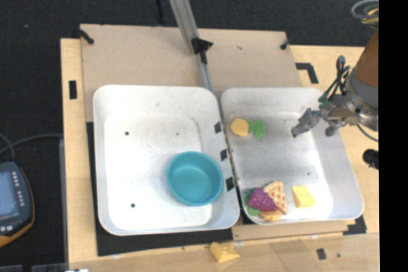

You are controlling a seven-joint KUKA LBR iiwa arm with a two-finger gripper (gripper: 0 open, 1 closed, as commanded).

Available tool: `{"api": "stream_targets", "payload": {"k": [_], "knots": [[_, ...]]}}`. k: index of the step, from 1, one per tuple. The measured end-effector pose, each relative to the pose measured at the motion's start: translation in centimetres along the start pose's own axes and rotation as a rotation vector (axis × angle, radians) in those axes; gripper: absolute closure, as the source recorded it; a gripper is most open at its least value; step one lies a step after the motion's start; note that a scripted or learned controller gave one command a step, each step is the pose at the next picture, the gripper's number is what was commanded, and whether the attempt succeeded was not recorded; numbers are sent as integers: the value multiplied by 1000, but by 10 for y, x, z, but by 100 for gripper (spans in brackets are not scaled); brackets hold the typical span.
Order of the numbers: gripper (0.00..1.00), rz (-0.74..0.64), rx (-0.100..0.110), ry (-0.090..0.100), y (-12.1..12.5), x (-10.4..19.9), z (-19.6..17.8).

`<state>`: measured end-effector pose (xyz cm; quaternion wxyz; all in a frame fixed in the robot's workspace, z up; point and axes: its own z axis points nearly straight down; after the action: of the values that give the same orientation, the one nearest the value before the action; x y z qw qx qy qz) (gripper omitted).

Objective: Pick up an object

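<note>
From the camera above the bench, I see my gripper (pixel 310 122) hanging over the right bin (pixel 338 156), near its far right corner. My arm comes in from the right side, and my fingers point to the left and a little down. I cannot tell if my jaws are open or closed, because they look like one small grey blur from up here. I see nothing between them.

The toys in my bin are all apart from me. A small yellow round toy (pixel 239 128) lies near the bin's left wall, and a green toy (pixel 257 129) touches it on its right (the two sit side by side in a short row going left to right). At the near edge, a purple toy (pixel 260 200) leans on a pizza slice (pixel 275 195). The slice's narrow end points up and away from the near rim. A yellow block (pixel 303 196) lies just beside them, a bit tilted.

The left bin (pixel 127 111) holds a blue bowl (pixel 195 178), standing upright near the wall between the bins.

One more yellow piece (pixel 224 252) lies on the bench, outside both bins.
</note>
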<state>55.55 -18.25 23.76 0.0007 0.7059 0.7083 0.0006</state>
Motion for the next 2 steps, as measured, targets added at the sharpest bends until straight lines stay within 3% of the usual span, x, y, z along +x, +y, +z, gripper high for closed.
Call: {"api": "stream_targets", "payload": {"k": [1, 2], "knots": [[0, 1, 0, 0, 0, 0, 0], [0, 4, 4, -1, 9, -3, 48]]}}
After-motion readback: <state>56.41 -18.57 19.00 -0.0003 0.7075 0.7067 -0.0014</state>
